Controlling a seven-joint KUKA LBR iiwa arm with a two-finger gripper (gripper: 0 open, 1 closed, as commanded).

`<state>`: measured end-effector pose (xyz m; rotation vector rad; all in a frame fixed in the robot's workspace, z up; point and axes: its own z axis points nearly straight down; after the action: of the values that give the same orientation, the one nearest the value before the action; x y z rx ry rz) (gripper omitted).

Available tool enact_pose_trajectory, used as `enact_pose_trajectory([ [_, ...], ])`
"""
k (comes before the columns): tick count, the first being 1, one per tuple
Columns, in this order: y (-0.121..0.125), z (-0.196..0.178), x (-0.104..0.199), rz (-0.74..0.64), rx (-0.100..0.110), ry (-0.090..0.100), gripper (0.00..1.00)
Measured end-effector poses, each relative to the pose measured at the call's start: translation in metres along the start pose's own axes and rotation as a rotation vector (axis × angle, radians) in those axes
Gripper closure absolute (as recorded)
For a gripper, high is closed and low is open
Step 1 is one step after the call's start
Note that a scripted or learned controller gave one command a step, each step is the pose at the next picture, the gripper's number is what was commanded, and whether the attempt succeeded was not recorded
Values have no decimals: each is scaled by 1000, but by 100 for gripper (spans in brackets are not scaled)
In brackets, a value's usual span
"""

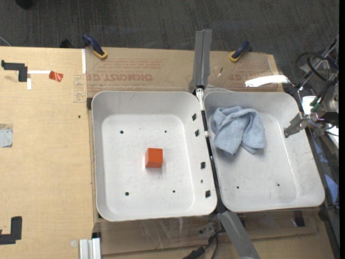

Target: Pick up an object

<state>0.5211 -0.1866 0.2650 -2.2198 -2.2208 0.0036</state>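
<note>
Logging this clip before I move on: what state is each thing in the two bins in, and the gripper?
Orange block: resting flat on the left bin's floor, near its middle, untouched.
Blue-grey cloth: crumpled in a heap in the right bin's upper left part.
Gripper: at the right bin's right rim, holding nothing visible.

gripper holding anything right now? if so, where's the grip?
Nothing held. The gripper sits at the right bin's edge, apart from the blue cloth; the orange block lies in the left bin.

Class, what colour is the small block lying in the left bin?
Orange-red. The block shows best in the camera view, against the white floor of the left bin.
</note>
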Motion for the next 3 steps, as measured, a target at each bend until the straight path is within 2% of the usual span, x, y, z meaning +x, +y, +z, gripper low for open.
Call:
enact_pose_trajectory([
  [1, 72, 58, -24, 112, -1, 0, 0],
  [2, 21, 168, -21, 144, 6, 10, 0],
  [3, -28, 174, 33, 77, 0, 1, 0],
])
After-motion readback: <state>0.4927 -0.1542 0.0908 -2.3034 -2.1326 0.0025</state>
